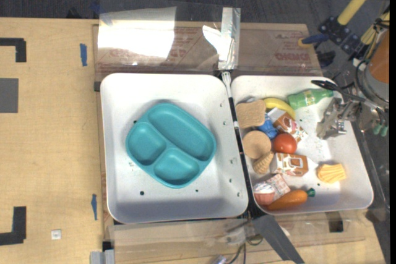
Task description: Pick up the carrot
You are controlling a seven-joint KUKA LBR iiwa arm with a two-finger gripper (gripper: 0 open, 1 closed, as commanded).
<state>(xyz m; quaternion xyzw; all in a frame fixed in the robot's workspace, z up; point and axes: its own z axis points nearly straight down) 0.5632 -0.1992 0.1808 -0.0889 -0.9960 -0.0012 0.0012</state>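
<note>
Carrot (pixel 288 199) lying crosswise, green tip right

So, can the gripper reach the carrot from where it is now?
Probably yes. The carrot lies uncovered at the near edge of the right bin, beside a wrapped item. The gripper hovers at the far right.

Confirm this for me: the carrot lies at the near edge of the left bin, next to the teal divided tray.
Wrong bin. The camera view shows the carrot at the near edge of the right bin, among the other toy foods. The teal divided tray sits alone in the left bin, so the carrot is not next to it.
</note>
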